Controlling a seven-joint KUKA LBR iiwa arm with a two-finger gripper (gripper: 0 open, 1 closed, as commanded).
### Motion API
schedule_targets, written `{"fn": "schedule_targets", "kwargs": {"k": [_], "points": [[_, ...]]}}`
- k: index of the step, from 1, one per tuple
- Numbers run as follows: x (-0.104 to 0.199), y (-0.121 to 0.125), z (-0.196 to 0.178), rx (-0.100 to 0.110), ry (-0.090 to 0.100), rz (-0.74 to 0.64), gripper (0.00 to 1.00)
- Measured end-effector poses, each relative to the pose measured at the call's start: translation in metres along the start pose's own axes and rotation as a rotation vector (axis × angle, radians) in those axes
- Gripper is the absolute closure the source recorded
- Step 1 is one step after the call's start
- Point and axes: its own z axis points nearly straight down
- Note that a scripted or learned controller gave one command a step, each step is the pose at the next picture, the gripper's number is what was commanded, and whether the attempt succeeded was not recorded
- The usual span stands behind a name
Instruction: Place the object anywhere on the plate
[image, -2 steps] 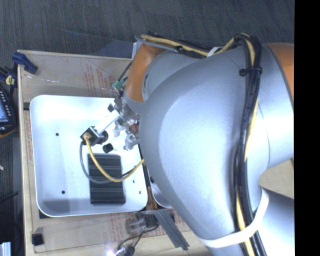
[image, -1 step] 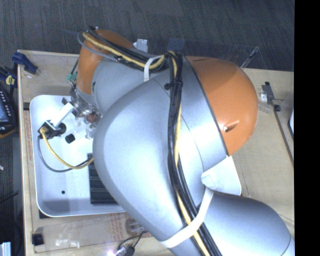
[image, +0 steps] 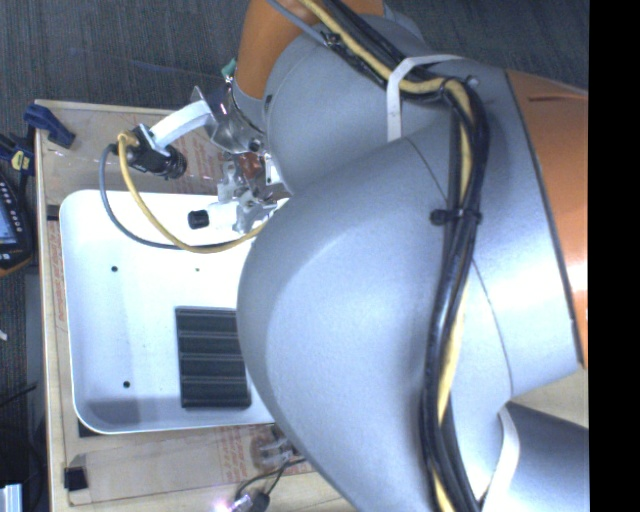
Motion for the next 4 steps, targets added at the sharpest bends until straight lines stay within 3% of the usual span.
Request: {"fn": "schedule_targets", "kwargs": {"k": [1, 2, 3, 4], "points": [[-0.009, -0.052, -0.127, -0.002, 0.004, -0.095, 1.00], [-0.081, -0.011, -0.142, 0.002, -0.003, -0.228, 1.00], [-0.119, -0.041, -0.012, 0.003, -0.008, -0.371, 1.00], [-0.060, -0.031, 0.017, 0.000, -0.006, -0.194, 1.00]]}}
